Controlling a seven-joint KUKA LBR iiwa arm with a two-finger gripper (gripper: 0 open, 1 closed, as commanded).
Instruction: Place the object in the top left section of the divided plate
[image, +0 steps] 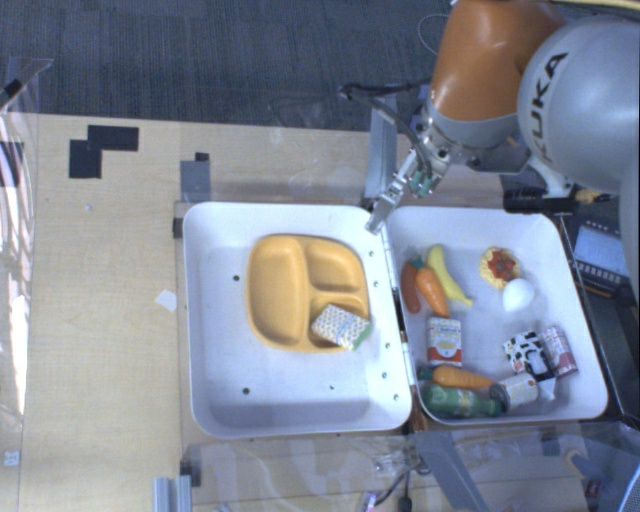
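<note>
**Object position.** The sponge (339, 326), a small patterned pad with a green edge, is lying in the plate (275, 300) at about 4 o'clock from the plate's centre. It is sitting in the compartment on that side, tilted, with one corner appearing to ride on the rim. The plate is resting in the left bin (260, 400). The target section is lying toward 10 to 11 o'clock from the sponge.

**Gripper status.** The gripper (378, 218) is hanging over the wall shared by the two bins, at about 1 o'clock from the plate and well apart from the sponge. Whether it is spread or pressed together cannot be told, as the tip is showing too small.

**Handling assessment.**
- The sponge is judged to be light and soft, so it is likely to compress under the squeeze rather than slip.
- It is not fragile, and a firm pinch is acceptable.
- The tilt is making the upper face slope, so a descent onto the raised corner is risking a tip-over.

**Recommended hold.** Take the sponge across its two shorter sides, near mid-length, with the gripper coming straight down. Stay clear of the plate's rim and divider at 3 and 12 o'clock of the sponge.
</note>
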